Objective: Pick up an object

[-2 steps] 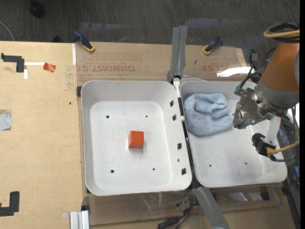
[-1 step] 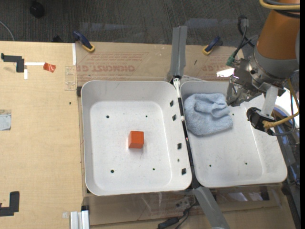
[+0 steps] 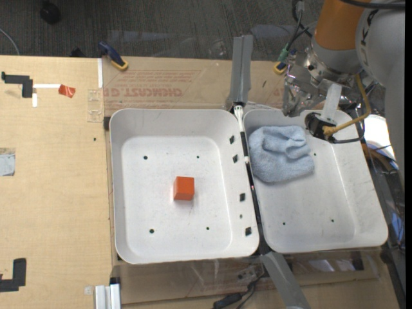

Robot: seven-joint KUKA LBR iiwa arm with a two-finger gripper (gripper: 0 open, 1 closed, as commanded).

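Bench: a light wooden surface is seen along the left side, carrying two shallow white bins side by side.

Left bin: a rounded rectangular tray is shown with small dark holes in its floor.

Orange block: a small cube is placed on the floor of the left bin, a little below its centre, well apart from every wall.

Right bin: it is set against the left bin's right wall, the two being joined by a row of dark clips along the shared edge.

Pale blue cloth: a crumpled cloth is heaped in the far left corner of the right bin, close to the shared edge; nothing is seen touching it from above.

Arm: a grey body with an orange band is seen entering at the upper right, above the far edge of the right bin.

Gripper: it is held over the far left corner of the right bin, just beyond the cloth; whether its fingers are wide or narrow cannot be told, and nothing is seen between them.

Cables: dark and yellow leads are looped beside the wrist, over the right bin's far edge.

Cardboard sheet: a printed sheet is laid behind the left bin.
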